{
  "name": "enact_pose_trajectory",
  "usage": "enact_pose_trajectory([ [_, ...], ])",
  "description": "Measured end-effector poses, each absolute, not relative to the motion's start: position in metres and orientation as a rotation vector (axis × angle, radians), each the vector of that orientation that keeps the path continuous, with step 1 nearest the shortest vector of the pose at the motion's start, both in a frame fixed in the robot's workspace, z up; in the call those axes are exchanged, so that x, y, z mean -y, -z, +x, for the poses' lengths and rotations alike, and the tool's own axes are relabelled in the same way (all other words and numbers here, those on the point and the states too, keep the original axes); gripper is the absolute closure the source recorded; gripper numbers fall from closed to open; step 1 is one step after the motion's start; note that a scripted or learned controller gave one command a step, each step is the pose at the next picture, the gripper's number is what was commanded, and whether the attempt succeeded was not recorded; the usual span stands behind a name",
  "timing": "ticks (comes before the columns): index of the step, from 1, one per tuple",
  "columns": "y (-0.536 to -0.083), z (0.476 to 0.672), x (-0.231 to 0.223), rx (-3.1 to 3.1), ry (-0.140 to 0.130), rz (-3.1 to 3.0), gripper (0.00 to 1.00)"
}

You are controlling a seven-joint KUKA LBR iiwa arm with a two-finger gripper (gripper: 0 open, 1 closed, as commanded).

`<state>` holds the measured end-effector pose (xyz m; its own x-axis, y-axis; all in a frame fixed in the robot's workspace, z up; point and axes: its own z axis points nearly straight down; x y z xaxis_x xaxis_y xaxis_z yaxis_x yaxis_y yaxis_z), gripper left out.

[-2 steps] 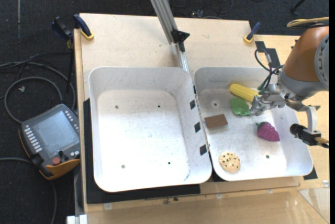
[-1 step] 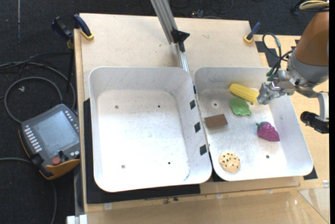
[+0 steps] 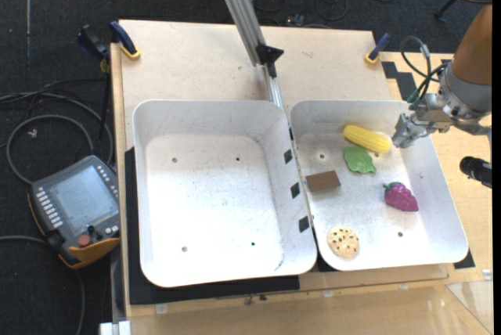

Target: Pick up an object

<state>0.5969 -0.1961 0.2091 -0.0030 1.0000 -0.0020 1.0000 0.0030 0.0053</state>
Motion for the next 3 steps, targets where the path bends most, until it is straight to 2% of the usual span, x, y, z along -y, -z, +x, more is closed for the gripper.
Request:
enact_pose_trajectory([
  [1,-0.224,0.585,0.143,-2.230,-0.002,2.214,1.00],
  [3,-0.230,0.546,0.048,-2.232,-0.001,2.215,1.00],
])
